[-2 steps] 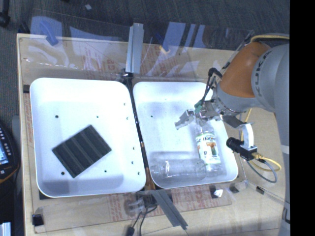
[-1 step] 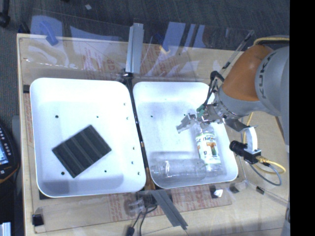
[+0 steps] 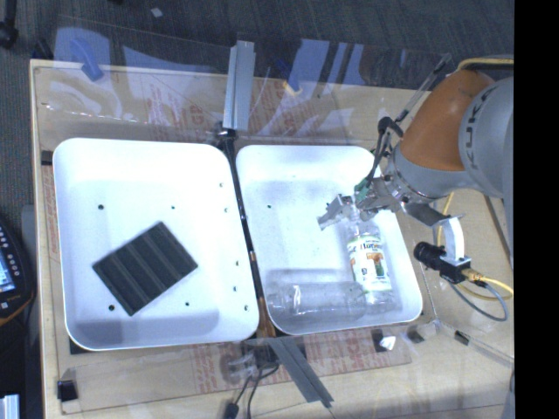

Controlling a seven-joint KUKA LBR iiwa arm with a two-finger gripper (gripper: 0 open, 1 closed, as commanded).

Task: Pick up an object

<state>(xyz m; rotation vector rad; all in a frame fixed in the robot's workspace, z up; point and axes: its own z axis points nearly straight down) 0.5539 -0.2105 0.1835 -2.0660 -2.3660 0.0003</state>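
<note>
in the right-hand bin [image 3: 262, 234] a small bottle [image 3: 369, 264] with a white label printed in green and orange lay on the white floor, towards the bin's right wall, its length running roughly from the far side towards the near side and its upper end pointing at the gripper. along the near wall of the same bin lay a clear plastic bottle [image 3: 319, 297], on its side and hard to make out against the white, its right end close to the lower end of the labelled bottle; whether the two touched could not be told. the gripper [image 3: 342, 209] hung over the middle of that bin, just beyond the upper end of the labelled bottle, its metal parts pointing left; nothing could be seen between the fingers, and at this angle whether the claw was spread or pressed together could not be told. behind it the arm [image 3: 463, 138] came in from the right, an orange band above grey casing, with thin cables looping around the wrist. the left-hand bin [image 3: 79, 173] sat just beside the right one, the two rims meeting along a dark seam, and on its floor lay a flat dark ridged slab [image 3: 145, 267], turned at a slant, in the near left part. both bins rested on a pale wooden bench [image 3: 131, 103].
</note>
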